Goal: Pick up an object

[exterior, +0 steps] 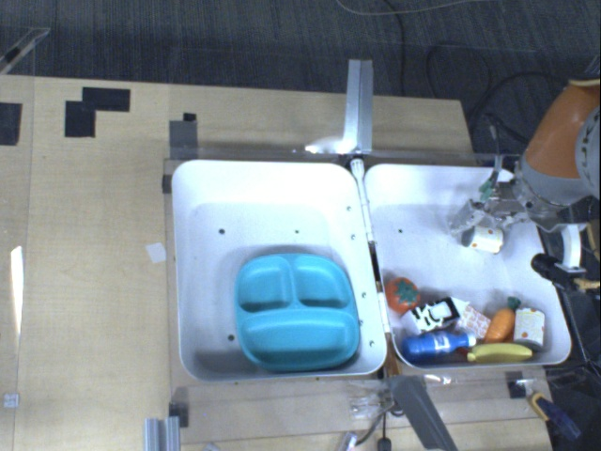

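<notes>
My gripper (485, 222) hangs over the back right part of the right bin (423, 205), at the end of the grey arm with the orange band (563, 139). A small white object (485, 243) lies right at its tip; whether it is gripped or resting on the bin floor is unclear. Along the front of the right bin lie a red-orange ball with a green patch (404, 292), a black-and-white item (432, 315), a blue bottle (437, 346), a yellow banana (502, 351), an orange carrot (500, 324) and a small white box (529, 325).
A blue divided plate (296, 313) lies in the front of the left bin (216, 205). A metal post (360, 106) stands behind the wall between the two bins. Black cables trail across the dark floor at the back.
</notes>
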Motion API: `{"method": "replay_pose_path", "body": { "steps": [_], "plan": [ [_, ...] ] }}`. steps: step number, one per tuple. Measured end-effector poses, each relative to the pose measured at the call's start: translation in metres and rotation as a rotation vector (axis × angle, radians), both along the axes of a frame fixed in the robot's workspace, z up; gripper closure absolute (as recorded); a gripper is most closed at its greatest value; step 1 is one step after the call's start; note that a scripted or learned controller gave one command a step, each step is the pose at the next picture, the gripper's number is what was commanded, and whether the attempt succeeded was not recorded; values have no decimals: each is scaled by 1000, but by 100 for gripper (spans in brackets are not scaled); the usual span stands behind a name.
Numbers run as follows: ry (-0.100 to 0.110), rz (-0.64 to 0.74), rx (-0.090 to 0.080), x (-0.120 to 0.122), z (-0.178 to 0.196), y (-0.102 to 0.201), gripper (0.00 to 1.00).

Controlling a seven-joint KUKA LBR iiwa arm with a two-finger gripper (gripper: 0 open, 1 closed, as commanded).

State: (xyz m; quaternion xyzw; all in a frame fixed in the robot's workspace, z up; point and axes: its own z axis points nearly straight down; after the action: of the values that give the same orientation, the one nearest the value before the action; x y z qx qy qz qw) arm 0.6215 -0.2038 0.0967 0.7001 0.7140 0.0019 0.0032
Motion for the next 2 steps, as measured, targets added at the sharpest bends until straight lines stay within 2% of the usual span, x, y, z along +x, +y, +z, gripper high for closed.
{"method": "replay_pose_path", "body": {
  "steps": [1,2],
  "plan": [
    [-6,4,-2,2,12,1,100],
    [-1,81,0,11,117,40,100]
  ]
}}
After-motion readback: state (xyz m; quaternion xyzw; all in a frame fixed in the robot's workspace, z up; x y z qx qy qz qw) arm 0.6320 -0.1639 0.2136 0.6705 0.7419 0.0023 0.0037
